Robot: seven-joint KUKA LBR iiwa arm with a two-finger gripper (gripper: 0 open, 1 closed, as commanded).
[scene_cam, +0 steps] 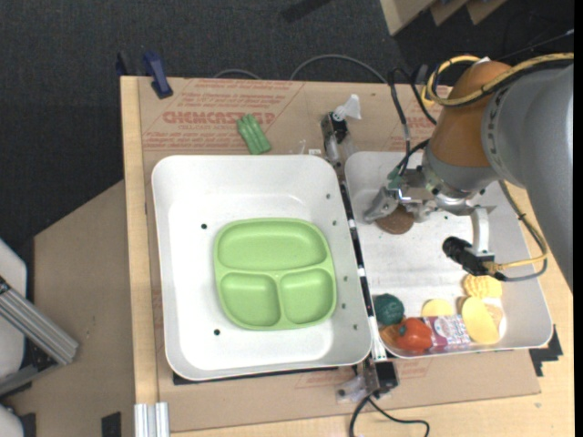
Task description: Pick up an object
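My gripper [390,204] hangs low over the far left part of the right bin [428,262], below the orange wrist band. A brown rounded object [398,224] lies directly under and against the gripper's tip; whether it is held cannot be seen. At the near end of the same bin lie a dark green ball-like item [389,309], a red tomato-like item [414,335], a pink packet [446,333] and some yellow pieces [482,320].
The left bin [182,198] holds a green divided plate [273,273]. A green clip [254,135] and a blue clip [158,74] lie on the cardboard behind the bins. Cables run along the divider between the bins.
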